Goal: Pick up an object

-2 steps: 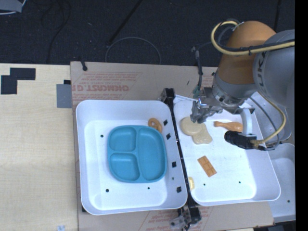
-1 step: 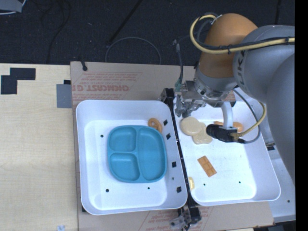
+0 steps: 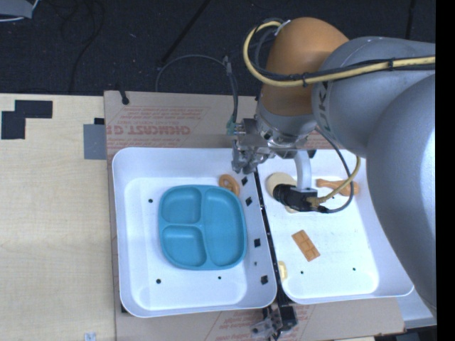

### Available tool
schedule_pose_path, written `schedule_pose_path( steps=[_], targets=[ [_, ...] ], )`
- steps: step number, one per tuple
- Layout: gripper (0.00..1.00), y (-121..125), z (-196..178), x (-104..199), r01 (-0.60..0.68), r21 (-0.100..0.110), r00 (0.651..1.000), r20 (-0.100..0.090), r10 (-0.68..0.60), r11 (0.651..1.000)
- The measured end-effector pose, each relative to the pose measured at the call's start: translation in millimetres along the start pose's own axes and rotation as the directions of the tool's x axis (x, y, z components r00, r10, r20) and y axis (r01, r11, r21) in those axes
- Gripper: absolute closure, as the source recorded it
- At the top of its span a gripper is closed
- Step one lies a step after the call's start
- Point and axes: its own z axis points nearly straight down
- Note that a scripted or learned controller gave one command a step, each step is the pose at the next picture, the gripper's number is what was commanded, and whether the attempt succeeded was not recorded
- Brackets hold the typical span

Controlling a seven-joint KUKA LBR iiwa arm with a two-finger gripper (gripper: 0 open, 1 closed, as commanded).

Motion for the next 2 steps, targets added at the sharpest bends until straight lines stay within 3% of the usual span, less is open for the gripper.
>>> schedule_pose_path(
  steps=[1, 2],
  targets=[
    [1.00, 18, 13, 34, -0.002, 0.000, 1.000, 0.002, 0.002, 1.000],
    [1.00, 21, 1, 38, -0.004, -0.001, 1.000, 0.002, 0.004, 1.000]
  ],
)
